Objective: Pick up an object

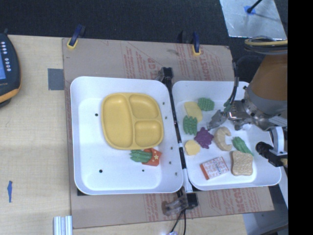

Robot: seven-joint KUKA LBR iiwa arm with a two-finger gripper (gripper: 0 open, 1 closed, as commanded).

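The gripper (218, 120), fingers spread and holding nothing, hovered just above the croissant (224, 138), whose long axis ran up-down, curve opening rightward.

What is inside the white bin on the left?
The left bin holds a yellow divided plate and, just below it, a small red and green toy. Whatever lies under the plate is covered.
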